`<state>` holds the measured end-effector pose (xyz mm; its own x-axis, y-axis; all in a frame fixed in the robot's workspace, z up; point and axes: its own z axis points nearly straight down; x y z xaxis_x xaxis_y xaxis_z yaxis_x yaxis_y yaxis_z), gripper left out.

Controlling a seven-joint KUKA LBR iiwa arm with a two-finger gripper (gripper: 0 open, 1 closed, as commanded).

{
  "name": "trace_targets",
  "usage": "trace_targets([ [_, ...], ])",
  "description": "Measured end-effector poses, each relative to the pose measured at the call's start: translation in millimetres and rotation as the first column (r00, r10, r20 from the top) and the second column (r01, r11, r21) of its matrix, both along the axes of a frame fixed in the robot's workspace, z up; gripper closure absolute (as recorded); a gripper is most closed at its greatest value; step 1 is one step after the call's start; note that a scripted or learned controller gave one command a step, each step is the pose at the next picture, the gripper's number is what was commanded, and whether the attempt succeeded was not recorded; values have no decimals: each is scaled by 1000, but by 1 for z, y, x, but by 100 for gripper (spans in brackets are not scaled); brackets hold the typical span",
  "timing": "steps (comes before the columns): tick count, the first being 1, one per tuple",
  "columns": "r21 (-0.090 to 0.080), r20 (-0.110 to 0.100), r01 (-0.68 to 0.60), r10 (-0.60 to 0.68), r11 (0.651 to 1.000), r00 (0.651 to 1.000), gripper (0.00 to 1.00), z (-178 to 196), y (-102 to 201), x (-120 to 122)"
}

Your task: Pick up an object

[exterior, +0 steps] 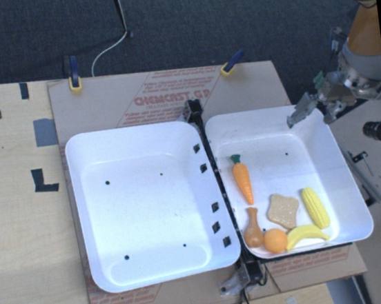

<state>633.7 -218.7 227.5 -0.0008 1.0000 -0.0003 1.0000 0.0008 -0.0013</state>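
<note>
Arm: I see it reaching in from the right, its orange band at the top right corner, the wrist over the upper right corner of the right bin.
Gripper: I make out the gripper above the bin's upper right rim, one grey finger pointing left toward the bin; I cannot tell how it is set, and I see nothing in its grasp.
Carrot: I see the carrot lying near the right bin's left wall, green top pointing up the picture, well apart from the gripper.
Bread slice: the bread slice lies in the lower middle of the right bin.
Corn: the corn lies just right of the bread.
Banana: the banana lies along the lower rim, below the corn.
Orange: the orange sits touching the banana's left end.
Brown gourd: the brown gourd lies just left of the orange.
Left bin: the left bin sits beside the right one on a cardboard sheet.
</note>
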Motion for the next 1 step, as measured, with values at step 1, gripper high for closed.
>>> trace_targets([
  [1, 3, -8, -2, 2, 1000, 1000, 0, -114, 32, 12],
])
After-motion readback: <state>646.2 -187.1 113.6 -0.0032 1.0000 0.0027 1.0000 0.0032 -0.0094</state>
